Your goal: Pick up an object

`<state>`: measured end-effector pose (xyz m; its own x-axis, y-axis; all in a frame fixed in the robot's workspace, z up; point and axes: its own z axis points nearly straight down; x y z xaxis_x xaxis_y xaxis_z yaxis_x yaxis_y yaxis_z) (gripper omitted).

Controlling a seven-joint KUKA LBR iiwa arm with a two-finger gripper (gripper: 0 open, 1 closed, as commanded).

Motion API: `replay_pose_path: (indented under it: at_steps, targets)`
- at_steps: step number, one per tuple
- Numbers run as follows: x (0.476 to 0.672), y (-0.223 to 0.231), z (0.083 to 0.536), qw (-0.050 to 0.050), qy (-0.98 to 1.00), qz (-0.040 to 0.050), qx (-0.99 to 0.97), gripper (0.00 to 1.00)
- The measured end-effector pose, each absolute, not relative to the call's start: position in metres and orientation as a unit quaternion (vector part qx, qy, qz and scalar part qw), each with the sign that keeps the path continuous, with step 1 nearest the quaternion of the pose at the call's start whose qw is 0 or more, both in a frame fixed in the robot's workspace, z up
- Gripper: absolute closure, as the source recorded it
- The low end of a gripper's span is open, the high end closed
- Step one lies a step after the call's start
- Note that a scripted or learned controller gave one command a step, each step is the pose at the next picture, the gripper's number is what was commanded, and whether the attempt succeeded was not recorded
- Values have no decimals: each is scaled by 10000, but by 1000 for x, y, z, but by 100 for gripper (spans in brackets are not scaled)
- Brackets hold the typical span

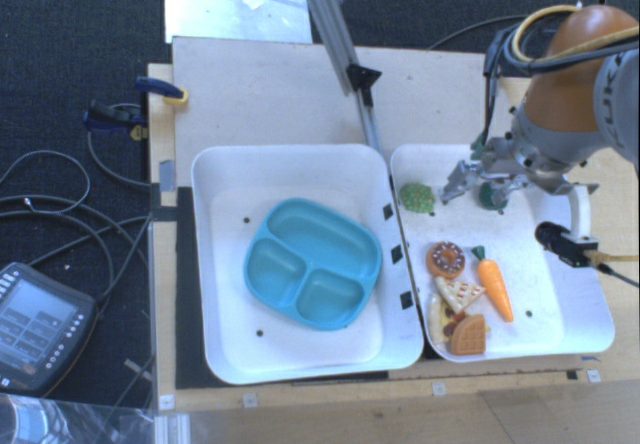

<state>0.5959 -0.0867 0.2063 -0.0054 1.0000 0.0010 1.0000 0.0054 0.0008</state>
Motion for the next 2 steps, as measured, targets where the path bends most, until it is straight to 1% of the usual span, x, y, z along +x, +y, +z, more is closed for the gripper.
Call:
replay_pose_path:
  at_steps: [1, 2]
  targets:
    - [596, -87, 206, -2, -7082, -8, -7060, 0]
    - [596, -94, 146, 14, -7069, 13, -7073, 0]
